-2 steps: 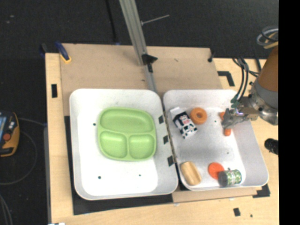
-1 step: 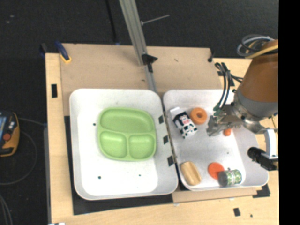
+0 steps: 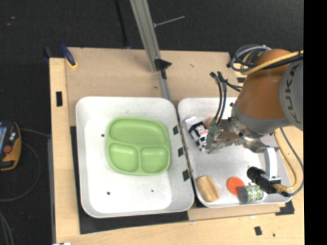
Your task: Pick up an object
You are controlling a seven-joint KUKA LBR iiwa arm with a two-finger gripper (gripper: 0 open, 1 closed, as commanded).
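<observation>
The claw (image 3: 206,139) sits low in the right bin (image 3: 225,200) beside a black-and-white object (image 3: 195,128); its grip I cannot tell. A green tray (image 3: 138,146) lies in the left bin (image 3: 92,188).

Only legible marking: large dark letters on the arm's grey housing (image 3: 292,98) at the right edge, cut off by the frame, probably "KU" of KUKA. The small white and black item (image 3: 196,129) in the right bin (image 3: 190,105) has dark print on it, too blurred to read. Green can (image 3: 252,193): label print too small to read.
</observation>
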